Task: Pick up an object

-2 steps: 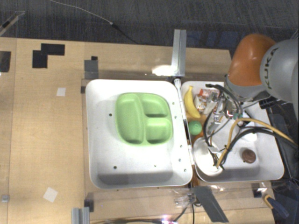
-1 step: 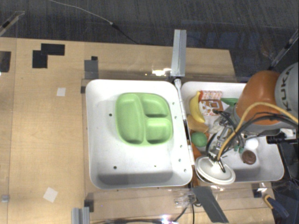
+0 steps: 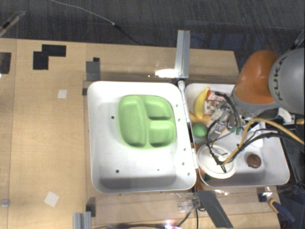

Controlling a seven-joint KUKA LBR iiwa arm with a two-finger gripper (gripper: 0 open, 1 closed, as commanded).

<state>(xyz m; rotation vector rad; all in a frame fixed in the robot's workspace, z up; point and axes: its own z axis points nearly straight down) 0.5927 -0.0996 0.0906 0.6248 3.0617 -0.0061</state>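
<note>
Gripper (image 3: 223, 128) first: where does it sit?

Low over the right bin (image 3: 274, 178), at the end of the grey arm (image 3: 286, 80) with the orange band (image 3: 257, 78). A tangle of black and yellow cables (image 3: 248, 132) hangs around it and covers most of it.

Open or closed, then?

I cannot tell. The cables and the wrist hide how the jaws stand, and nothing can be seen held between them.

What lies around the jaws that could be picked up?

A banana (image 3: 201, 103) lies up and to the left of them in the view, along the bin's left wall. Between the banana and the jaws, just beside both, is a small red and white packet (image 3: 213, 105). A green ball (image 3: 199, 130) sits level with the jaws on their left, near them but apart. Below the jaws is a white bowl (image 3: 215, 163), with a black cable looping over its rim. Down and to the right of the jaws, well apart, a brown round piece (image 3: 253, 161) rests on the bin floor.

Does anything touch the gripper?

That cannot be judged; the cables blur the edges there.

And farther off?

Well to the left of the jaws, past the wall between the bins, the left bin (image 3: 102, 142) holds a green divided tray (image 3: 145, 120), lying flat near its upper middle.
</note>
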